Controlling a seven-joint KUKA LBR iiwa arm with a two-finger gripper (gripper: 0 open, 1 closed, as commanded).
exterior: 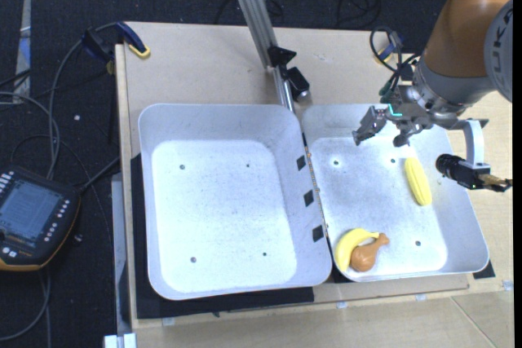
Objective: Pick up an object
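From my seat I see the counter [204,61], a pale wooden top, carrying two shallow white bins side by side. The left bin [220,200] sits toward the counter's left edge, its speckled floor bare. The right bin [383,183] lies against it, reaching toward the counter's right edge and front right corner.

The arm [469,33] comes in over the counter's right edge, its orange band and grey wrist hanging above the far right part of the right bin. A slanted metal pole [253,8] crosses the counter's back edge and ends at a black clamp near where the two bins meet.

The end effector [383,129] hovers over the back half of the right bin; its two dark fingers are spread apart with nothing between them, so I read it as released.

An ear of yellow corn [418,180] lies near the right bin's right wall, well apart from the fingers. A banana [353,241] curls at the bin's front edge, touching a brown drumstick-shaped toy [366,253] just beside it. A blue and yellow clamp [130,41] grips the counter's back left corner.
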